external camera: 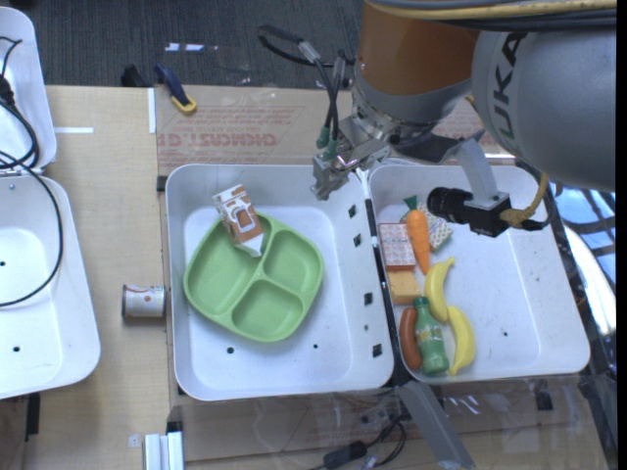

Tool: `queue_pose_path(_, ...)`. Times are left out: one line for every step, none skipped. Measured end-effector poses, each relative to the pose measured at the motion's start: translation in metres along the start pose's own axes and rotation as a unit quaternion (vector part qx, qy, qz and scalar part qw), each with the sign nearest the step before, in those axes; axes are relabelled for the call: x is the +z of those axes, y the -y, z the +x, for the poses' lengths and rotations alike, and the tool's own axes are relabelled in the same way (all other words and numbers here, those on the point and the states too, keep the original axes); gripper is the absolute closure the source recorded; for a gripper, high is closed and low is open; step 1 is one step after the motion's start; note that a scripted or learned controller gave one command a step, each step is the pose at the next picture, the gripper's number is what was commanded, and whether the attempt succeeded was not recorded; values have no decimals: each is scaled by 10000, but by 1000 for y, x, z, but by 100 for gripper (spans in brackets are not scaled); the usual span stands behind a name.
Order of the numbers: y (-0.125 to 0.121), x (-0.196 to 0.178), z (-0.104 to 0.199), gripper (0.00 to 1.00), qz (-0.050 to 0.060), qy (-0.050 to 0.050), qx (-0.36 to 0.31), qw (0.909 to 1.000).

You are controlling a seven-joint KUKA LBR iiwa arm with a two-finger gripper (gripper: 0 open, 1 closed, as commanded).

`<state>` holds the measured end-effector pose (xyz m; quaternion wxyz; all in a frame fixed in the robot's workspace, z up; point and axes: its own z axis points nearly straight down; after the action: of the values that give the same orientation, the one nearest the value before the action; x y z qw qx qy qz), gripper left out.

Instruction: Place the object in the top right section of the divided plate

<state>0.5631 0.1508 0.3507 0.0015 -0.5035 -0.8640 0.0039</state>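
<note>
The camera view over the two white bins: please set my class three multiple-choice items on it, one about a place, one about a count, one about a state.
1. Where does the green divided plastic plate lie?
A. in the left white bin
B. in the right white bin
C. on the cardboard beyond the bins

2. How many yellow bananas lie in the right white bin?
A. none
B. two
C. five

3. How does the small white-and-brown carton stand to the plate?
A. it lies in the right bin, far from the plate
B. it rests at the plate's upper left part
C. it lies under the plate

Answers: 1 A, the plate sits inside the left bin's walls. 2 B, one banana lies beside the orange carrot, the other below it by the green bottle. 3 B, the carton sits on the plate's upper left part.
</note>
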Motion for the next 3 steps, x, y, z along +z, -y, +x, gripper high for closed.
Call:
queue_pose_path(-24, 25, 22, 100, -4, -1, -716, 9974)
queue_pose_path(7, -88, 9, 100, -16, 4, -944, 9955)
queue_pose_path(63, 13, 59, 100, 6, -6, 307, 9995)
